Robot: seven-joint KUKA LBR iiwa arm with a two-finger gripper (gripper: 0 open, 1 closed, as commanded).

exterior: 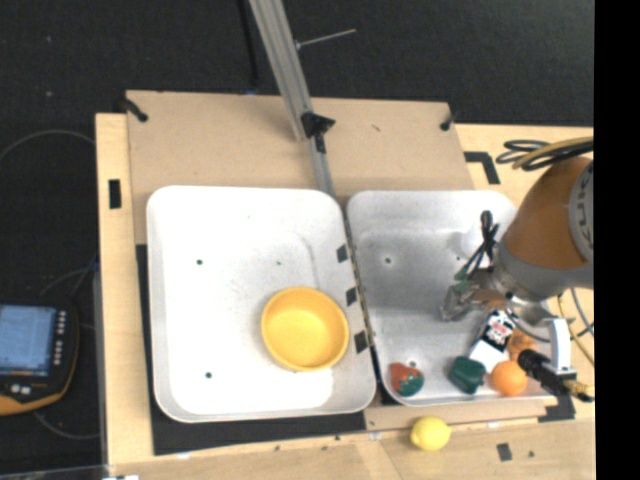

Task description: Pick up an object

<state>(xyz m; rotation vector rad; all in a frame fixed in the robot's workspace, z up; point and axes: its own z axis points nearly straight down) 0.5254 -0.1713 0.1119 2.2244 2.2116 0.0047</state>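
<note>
We see the grey arm with its orange band (556,218) reaching over the right shallow white bin (410,238), its tool (458,303) low above the bin floor; we cannot tell its state. Along that bin's near edge lie a small red-and-green toy (405,377), a dark green block (466,373) and an orange ball (509,378). A round yellow plastic bowl (305,328) sits in the left white bin (220,258). A yellow lemon-like ball (430,433) rests on the table (250,148).

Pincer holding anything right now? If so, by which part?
Cannot tell. The pincer is low in the right bin, with nothing visible in its grip; the green block and orange ball lie apart.
</note>
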